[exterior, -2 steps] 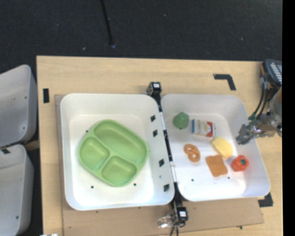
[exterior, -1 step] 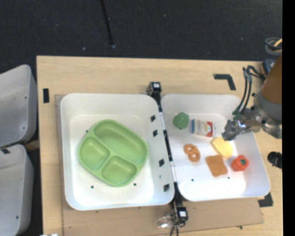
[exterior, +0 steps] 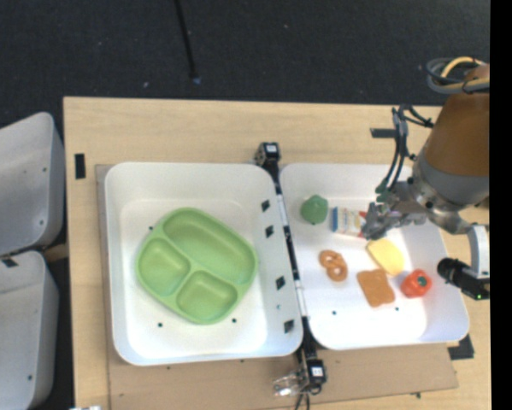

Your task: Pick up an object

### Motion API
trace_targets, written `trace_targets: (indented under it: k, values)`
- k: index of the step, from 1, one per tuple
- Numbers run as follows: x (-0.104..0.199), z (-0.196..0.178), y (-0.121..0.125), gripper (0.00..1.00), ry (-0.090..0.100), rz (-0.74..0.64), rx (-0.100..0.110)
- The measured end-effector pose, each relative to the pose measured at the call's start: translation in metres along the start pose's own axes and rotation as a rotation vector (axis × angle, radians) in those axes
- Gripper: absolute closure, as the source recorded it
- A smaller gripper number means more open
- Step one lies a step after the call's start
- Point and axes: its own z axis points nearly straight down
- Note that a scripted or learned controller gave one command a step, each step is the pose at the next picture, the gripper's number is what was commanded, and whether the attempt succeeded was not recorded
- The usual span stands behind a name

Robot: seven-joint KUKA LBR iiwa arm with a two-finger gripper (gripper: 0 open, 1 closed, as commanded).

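The right bin (exterior: 324,327) holds a green ball (exterior: 314,209), a small white packet with a blue and red label (exterior: 345,221), an orange pretzel (exterior: 332,265), a brown toast slice (exterior: 375,288), a yellow cheese wedge (exterior: 386,255) and a red tomato (exterior: 415,284). My gripper (exterior: 378,222) hangs low over the bin's back middle, between the packet and the cheese wedge, just above the wedge's upper corner. The wrist hides its fingers.
The left bin (exterior: 119,314) holds a green three-compartment plate (exterior: 196,266). A black divider with clips (exterior: 283,246) runs between the bins. Cables and the arm's orange-banded body (exterior: 457,143) fill the right side. A black fitting (exterior: 461,276) lies at the right bin's edge.
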Motion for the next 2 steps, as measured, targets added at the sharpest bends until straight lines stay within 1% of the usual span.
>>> trace_targets:
  k: [1,2]
  values:
    - [0.062,0.0,0.007,1.0,0.001,0.0,0.002]
    - [0.114,0.011,0.019,1.0,0.001,0.001,0.004]
